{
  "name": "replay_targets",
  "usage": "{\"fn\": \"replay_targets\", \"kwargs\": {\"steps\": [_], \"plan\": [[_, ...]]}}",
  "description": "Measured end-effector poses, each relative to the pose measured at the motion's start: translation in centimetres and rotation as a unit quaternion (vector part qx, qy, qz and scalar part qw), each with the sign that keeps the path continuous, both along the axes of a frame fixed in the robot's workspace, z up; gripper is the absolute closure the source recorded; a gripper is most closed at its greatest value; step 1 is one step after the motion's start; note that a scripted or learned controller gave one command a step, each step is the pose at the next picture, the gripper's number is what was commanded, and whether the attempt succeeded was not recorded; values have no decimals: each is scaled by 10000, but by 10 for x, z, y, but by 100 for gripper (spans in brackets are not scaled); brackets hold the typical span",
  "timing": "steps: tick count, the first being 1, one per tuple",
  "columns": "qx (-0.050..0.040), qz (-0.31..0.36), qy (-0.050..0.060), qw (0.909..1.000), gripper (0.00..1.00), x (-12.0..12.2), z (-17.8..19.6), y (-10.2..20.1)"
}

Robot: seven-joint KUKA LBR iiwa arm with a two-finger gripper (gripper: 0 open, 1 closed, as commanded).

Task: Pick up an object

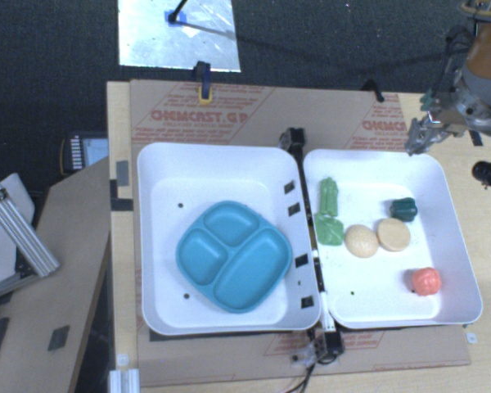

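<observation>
green leafy toy (328, 211), two tan rounds (377, 237), dark green piece (403, 210), pink piece (425, 281) lie in right bin (454, 211)

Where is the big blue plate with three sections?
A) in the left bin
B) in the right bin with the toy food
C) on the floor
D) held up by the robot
A: the blue plate lies flat in the left bin, while the toy food sits in the right bin.

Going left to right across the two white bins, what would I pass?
Blue divided plate → green vegetable pieces → two beige rounds → dark green piece → pink-orange piece.
</observation>
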State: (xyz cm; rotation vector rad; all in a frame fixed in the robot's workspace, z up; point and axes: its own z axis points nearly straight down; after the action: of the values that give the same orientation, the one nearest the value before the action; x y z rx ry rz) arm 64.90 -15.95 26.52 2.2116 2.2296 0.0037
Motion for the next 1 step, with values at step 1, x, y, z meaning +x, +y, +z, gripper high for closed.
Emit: {"fn": "replay_targets", "kwargs": {"steps": [1], "plan": [[0, -5, 14, 10000, 100, -25, -1, 49]]}}
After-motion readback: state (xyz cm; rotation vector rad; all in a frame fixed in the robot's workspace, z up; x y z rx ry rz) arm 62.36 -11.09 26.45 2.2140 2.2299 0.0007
